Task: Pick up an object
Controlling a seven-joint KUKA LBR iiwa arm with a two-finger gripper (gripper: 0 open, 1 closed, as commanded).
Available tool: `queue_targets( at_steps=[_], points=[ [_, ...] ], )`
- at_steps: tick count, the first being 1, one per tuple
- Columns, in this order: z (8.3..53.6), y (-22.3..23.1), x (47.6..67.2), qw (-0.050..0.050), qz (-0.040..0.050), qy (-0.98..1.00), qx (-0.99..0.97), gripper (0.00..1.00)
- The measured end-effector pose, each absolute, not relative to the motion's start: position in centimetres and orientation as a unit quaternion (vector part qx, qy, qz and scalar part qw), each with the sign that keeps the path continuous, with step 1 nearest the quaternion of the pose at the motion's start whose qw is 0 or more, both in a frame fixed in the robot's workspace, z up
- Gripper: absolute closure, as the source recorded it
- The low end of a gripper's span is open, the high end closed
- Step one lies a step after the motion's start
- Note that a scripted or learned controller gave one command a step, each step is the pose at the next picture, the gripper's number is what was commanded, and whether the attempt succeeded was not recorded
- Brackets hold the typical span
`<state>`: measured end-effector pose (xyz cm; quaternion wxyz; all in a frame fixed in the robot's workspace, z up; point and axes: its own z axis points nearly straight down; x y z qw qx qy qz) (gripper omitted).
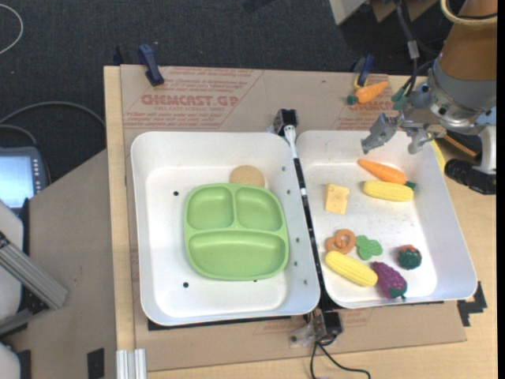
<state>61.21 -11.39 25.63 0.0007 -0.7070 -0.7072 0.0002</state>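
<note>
The right bin [446, 212] holds several toy foods: an orange carrot [381, 170], a yellow corn cob [388, 191], a pale cheese wedge [337, 198], a brown ring pretzel [343, 239], a green broccoli piece [368, 248], a second corn cob [351, 268], a purple bunch of grapes [389, 279] and a red-and-green fruit [408, 257]. My gripper [397, 139] hangs over the bin's far edge, just beyond the carrot. Its fingers [375, 138] are spread open with nothing between them.
The left bin [150, 212] carries a green divided plate [235, 231] and a tan round cookie [248, 176] behind it. Another small carrot [368, 93] lies outside on the cardboard, behind the right bin. A black divider strip [300, 192] separates the bins.
</note>
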Motion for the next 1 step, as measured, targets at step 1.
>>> queue_targets(
  at_steps=[1],
  points=[
    [14.56,-20.30,59.32,0.004,0.0046,-0.704,-0.710,0.00]
  ],
)
